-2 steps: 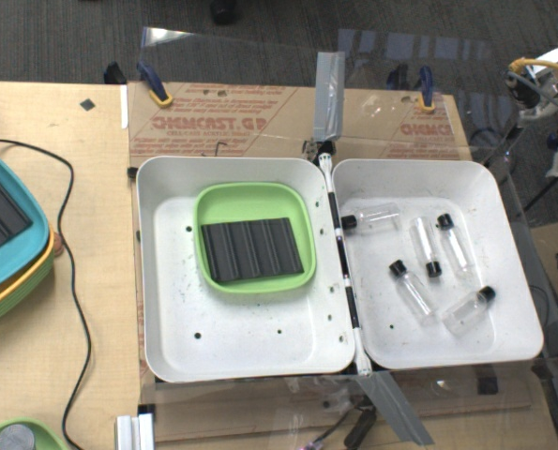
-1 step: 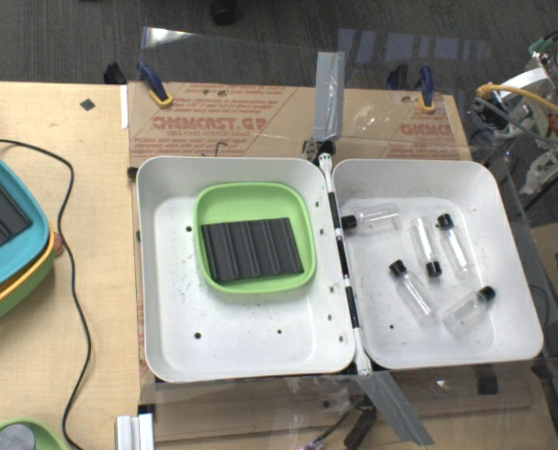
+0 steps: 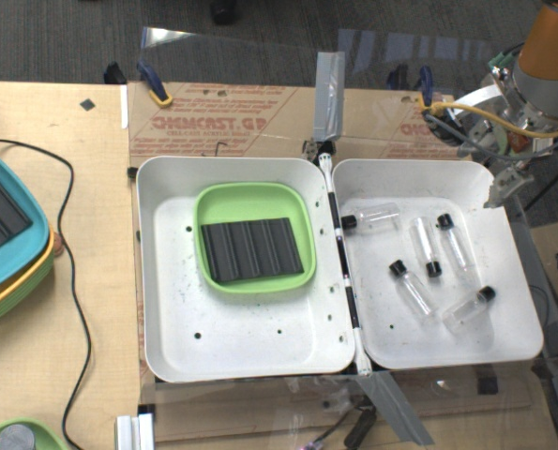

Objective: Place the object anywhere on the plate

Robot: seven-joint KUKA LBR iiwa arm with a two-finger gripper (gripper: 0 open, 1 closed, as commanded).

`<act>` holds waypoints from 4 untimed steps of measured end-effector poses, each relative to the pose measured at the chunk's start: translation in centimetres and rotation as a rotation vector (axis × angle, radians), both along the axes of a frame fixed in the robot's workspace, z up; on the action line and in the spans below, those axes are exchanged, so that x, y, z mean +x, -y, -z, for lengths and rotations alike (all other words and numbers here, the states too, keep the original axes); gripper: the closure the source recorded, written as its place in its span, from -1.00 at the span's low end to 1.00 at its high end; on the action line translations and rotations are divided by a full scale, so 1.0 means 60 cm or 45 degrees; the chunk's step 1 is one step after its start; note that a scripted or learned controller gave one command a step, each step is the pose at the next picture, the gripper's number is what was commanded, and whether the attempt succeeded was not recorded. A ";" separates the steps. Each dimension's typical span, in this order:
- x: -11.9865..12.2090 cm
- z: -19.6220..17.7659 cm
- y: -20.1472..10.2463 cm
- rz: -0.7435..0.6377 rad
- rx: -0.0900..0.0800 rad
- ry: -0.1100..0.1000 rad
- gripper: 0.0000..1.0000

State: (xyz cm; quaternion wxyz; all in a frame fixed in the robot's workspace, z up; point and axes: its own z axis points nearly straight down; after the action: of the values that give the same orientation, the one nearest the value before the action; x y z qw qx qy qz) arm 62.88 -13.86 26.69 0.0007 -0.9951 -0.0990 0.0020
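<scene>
Two white bins sit side by side. Left bin [image 3: 166, 336]: a green plate [image 3: 253, 239] bearing a dark ribbed insert [image 3: 252, 249]. Right bin [image 3: 504, 336]: five clear, black-capped vials [image 3: 427, 247] lying scattered and apart, none on the plate. Upper right: the arm's gripper [image 3: 500, 184] hangs over the right bin's far corner, well away from the vials; whether it is released or clenched cannot be told.

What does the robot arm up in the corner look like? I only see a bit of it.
The arm shows a broad orange band over a grey section. Below that sits a cluster of silvery metal parts with a small orange-red spot, and a yellowish cable loops out to the side alongside darker wires. A pale grey piece reaches down toward the rim of the right-hand white bin.
</scene>
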 end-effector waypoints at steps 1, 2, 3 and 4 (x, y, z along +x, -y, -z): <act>0.013 -0.032 0.071 -0.006 -0.001 0.001 -1.00; 0.014 -0.049 0.140 0.000 -0.001 0.000 -1.00; 0.012 0.027 0.080 -0.007 0.000 -0.001 -1.00; 0.020 0.040 -0.066 0.000 -0.001 0.001 -1.00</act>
State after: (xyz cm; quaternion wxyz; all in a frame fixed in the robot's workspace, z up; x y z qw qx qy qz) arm 64.07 -9.91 24.29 0.0004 -0.9951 -0.0988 0.0017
